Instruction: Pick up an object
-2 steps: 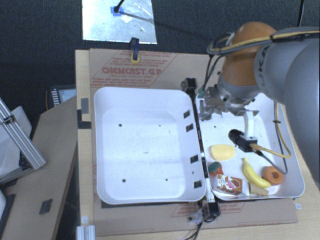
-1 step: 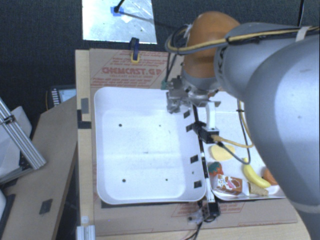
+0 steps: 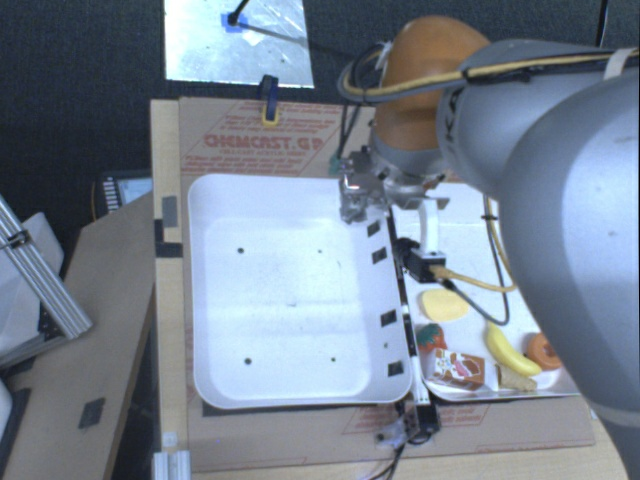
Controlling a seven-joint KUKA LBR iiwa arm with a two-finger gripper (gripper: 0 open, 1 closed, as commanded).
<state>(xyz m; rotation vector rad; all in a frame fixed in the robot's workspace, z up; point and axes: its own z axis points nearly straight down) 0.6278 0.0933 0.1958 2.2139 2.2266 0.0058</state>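
Tool [image 3: 357, 203] sits over the divider at the far end of the bins; can't tell its state or whether it holds anything. Targets are well apart, near end of right bin [image 3: 470, 230]: banana [image 3: 510, 353], yellow disc [image 3: 444, 306], packet [image 3: 458, 368]. Risks: clipping the rim, cable [image 3: 480, 286] snagging.

A single fixed camera looks down at a slant on the bench from above its near edge, taking in the left bin [image 3: 290, 288] whole and the right bin [image 3: 470, 383] only in part. The arm [image 3: 540, 138] enters from the right, close under the lens, so it looms large and hides much of the right bin. The far edge of the bench lies towards the top.
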